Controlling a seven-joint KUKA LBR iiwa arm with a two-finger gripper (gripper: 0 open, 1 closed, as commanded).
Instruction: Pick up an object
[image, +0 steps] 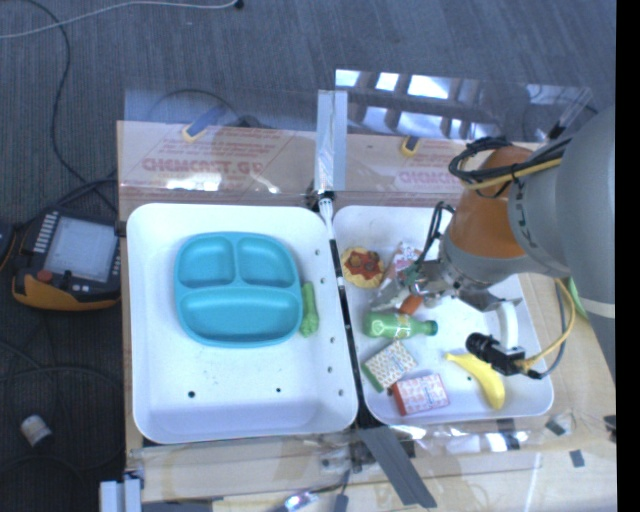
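My gripper (420, 288) is low in the right bin (535, 400), near its middle. It hangs just above a green bottle (398, 326) that lies on its side. A small orange-red piece (410, 303) sits right under the gripper, and I cannot tell whether it is held. A crinkled pale wrapper (405, 257) and a round pizza-like toy (362, 266) lie just left of the gripper. In front are a yellow banana (480, 380), a checkered pale packet (390, 364) and a red box (421, 393).
The left bin (240, 400) holds a blue divided plate (238, 285) with a green pod (310, 308) against its right side. The arm's grey body and orange band (490, 225) cover the right bin's back right. A handheld controller (65, 260) lies on the floor at left.
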